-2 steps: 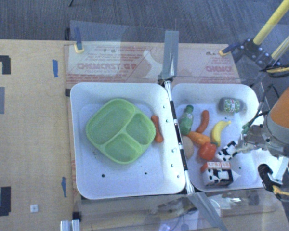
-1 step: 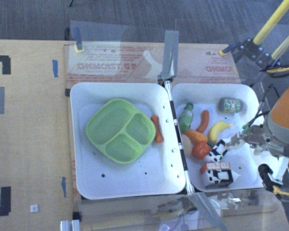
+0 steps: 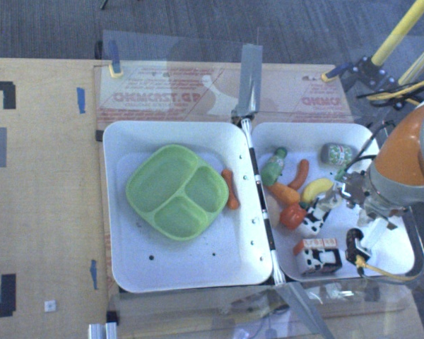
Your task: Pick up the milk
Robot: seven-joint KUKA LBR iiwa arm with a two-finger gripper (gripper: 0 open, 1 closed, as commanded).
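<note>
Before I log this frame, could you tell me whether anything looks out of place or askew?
One thing: an orange sausage lies loose in the left bin, against the green divided plate rather than in a compartment. The other toy foods, including the milk carton lying on its side, are jumbled in the right bin.

A: Where's the milk (image 3: 320,254)?

B: Right bin (image 3: 381,263), near the front edge, approx. mid-width.

A: Looks like?

B: Small carton, white w/ black cow-type patches, orange-brown strip along the top side. Lying flat on its side, long axis roughly left-right.

A: Anything touching it?

B: Small orange piece (image 3: 298,246) just beside its left end. A 2nd black-and-white cow-patterned item (image 3: 314,217) sits just behind it, apart. Can't tell which one's label says milk, too small.
</note>
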